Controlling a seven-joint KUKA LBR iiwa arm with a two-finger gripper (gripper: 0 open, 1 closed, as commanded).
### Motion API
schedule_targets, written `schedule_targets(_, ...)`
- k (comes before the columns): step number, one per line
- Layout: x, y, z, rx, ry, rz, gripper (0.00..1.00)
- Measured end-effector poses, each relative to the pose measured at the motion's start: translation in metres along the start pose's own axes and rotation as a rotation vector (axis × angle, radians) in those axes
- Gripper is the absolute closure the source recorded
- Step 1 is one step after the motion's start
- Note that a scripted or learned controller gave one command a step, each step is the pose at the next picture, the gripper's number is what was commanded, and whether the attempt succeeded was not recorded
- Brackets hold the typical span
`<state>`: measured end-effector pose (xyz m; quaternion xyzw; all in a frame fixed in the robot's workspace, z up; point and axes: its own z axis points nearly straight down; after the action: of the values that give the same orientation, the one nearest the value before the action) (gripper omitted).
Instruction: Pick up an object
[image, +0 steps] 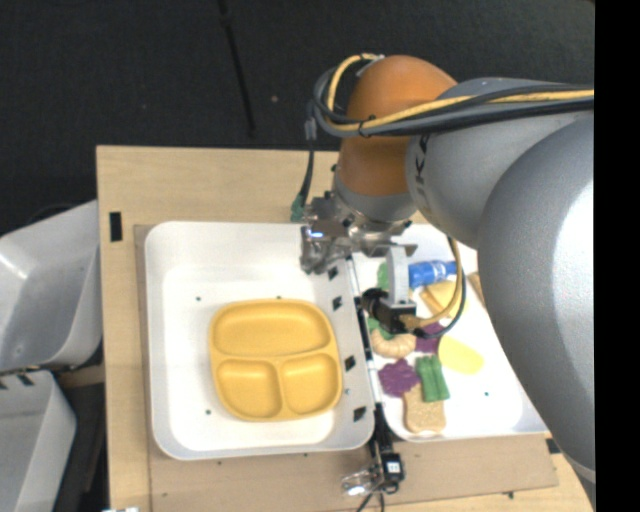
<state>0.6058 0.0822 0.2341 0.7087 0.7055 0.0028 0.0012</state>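
1. Pickable stuff: small toy-food pieces bunched in the right white bin (505, 405), along its left wall. There is a blue bottle-shaped piece (432, 272), a flat yellow oval piece (462, 355), a purple lumpy piece (397, 377), a green stick-shaped piece (433, 378) and a tan bread-slice piece (424, 412).
2. The far half of the bunch is partly covered by wrist hardware. Pieces there overlap and are hard to tell apart.
3. Gripper (325, 245) sits over the rim between the bins, at their far end, just beside the bunch. Clenched or released: can't tell.
4. Yellow plastic three-compartment tray (272, 358) lies flat in the left white bin (160, 340), apart from every wall, with bare floor all round.
5. Grey arm (520, 200) hides the right bin's far-right side. Bare floor shows right of the yellow oval piece, toward the near-right corner.
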Motion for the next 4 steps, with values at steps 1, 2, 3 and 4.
schedule_targets(1, 0.071, -0.011, -0.028, 0.003, 0.001, -0.014, 1.0)
schedule_targets(2, 0.067, 0.054, 0.052, 0.002, -0.004, -0.008, 1.0)
schedule_targets(3, 0.048, 0.046, 0.028, 0.008, -0.003, -0.009, 1.0)
schedule_targets(4, 0.1, 0.081, 0.136, 0.011, -0.003, -0.01, 1.0)
